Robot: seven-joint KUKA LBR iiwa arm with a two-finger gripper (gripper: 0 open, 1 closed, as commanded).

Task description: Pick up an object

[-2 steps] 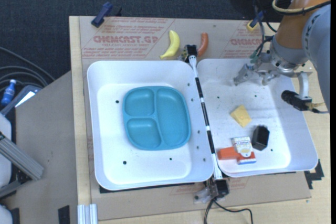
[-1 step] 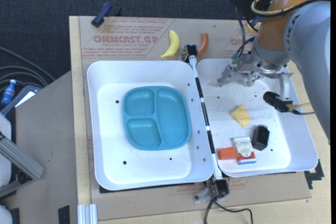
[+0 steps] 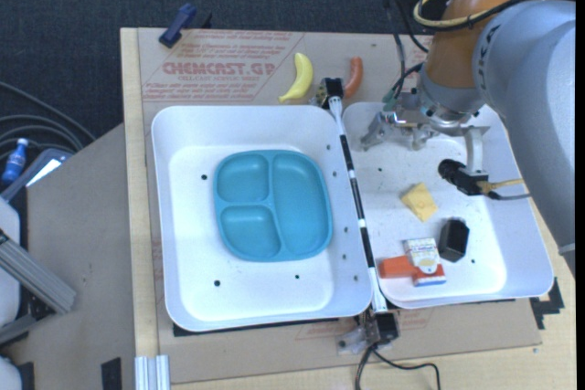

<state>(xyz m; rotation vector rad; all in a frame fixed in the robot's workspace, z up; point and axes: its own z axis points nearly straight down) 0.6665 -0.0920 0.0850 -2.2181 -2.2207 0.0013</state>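
Note:
My gripper (image 3: pixel 397 135) hangs low over the back left corner of the right bin (image 3: pixel 512 274), its fingers spread open with nothing between them. Nearer the front of that bin lie a yellow wedge (image 3: pixel 420 201), a black block (image 3: pixel 453 238), a small white and orange box (image 3: pixel 422 254) and a red-orange piece (image 3: pixel 397 267) touching the box. The yellow wedge is the closest of these to the gripper, a short way in front of it. The arm comes in from the right above the bin's back edge.
The left bin (image 3: pixel 183 196) holds a blue divided plate (image 3: pixel 272 203). Behind the bins, on the brown board, lie a yellow banana (image 3: pixel 297 78), a red-orange sausage-shaped toy (image 3: pixel 354 76) and a blue object (image 3: pixel 176 25). Cables lie on the floor at left.

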